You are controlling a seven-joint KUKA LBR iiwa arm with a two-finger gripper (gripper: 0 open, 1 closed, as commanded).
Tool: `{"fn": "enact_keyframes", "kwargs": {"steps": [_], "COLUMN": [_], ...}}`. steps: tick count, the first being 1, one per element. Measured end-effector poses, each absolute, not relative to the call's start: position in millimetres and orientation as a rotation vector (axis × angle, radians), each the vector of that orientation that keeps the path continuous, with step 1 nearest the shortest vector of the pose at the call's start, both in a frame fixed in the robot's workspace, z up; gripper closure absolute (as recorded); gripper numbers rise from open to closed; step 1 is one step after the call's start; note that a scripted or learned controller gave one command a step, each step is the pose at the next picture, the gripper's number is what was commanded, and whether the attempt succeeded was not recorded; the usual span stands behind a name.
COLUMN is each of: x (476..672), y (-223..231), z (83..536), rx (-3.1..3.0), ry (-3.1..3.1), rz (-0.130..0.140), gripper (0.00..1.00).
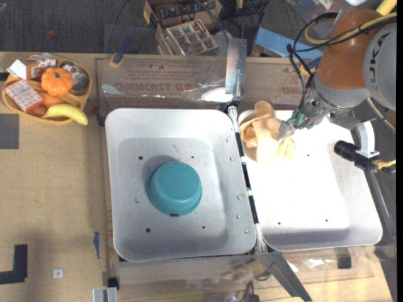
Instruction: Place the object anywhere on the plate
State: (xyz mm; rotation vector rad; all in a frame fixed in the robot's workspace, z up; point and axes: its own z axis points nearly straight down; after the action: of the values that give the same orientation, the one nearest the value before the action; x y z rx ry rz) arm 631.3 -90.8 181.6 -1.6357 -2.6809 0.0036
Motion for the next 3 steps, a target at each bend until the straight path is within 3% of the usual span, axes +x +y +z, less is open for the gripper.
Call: {"fn": "enact_keyframes", "kwargs": {"steps": [1,2,3], "x": [632.9,628.7,607.1], "y": [-92,-39,10], "z": [221,222,227], "rx": [-1.634,-1.07,-0.469], "ry": [-2.683,-2.951,-3.105], "rz": [0.002,0.001,-0.001], "gripper": [1.0,1.0,1.0]}}
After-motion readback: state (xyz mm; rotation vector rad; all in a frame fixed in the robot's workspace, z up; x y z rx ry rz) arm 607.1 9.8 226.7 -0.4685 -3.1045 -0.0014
